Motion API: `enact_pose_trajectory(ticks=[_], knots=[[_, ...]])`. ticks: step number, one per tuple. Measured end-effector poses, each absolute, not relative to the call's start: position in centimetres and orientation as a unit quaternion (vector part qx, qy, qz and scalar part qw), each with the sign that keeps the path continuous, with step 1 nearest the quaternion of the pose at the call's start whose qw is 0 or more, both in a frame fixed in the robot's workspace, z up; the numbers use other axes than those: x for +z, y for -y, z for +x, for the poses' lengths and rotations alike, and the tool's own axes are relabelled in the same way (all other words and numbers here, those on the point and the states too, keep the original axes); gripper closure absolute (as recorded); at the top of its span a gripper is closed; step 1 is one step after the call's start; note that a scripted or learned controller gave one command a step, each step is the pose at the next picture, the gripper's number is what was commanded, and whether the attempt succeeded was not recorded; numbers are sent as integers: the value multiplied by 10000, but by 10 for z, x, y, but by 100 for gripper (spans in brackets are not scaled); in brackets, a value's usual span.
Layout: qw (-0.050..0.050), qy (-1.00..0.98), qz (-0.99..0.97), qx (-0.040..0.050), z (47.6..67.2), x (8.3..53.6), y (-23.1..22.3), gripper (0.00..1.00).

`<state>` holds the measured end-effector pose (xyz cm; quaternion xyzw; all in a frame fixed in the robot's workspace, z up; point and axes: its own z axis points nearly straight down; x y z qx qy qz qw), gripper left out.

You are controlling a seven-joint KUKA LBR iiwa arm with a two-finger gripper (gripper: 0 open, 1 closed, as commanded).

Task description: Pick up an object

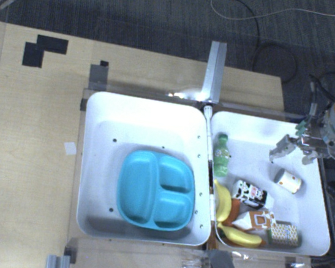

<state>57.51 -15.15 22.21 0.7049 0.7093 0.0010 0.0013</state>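
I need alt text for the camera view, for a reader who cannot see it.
The gripper hovers over the right bin, open, above a small white cup. Bananas, a green bottle and packets lie there; the left bin holds a blue divided tray.

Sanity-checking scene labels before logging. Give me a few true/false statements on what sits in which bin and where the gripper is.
1. The blue divided plastic tray lies in the left white bin. True.
2. The green plastic bottle lies in the left bin. False: it lies in the right white bin, by the divider.
3. The gripper holds a yellow banana. False: the bananas lie in the bin, apart from it.
4. The small white cylinder lies below the gripper in the view. True.
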Motion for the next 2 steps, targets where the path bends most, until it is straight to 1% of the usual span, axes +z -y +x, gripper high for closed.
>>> enact_pose_trajectory(ticks=[1, 2], knots=[[14, -7147, 6995, 6, 598, 149, 206, 0], [34, -6836, 7298, 40, 585, 89, 203, 0]])
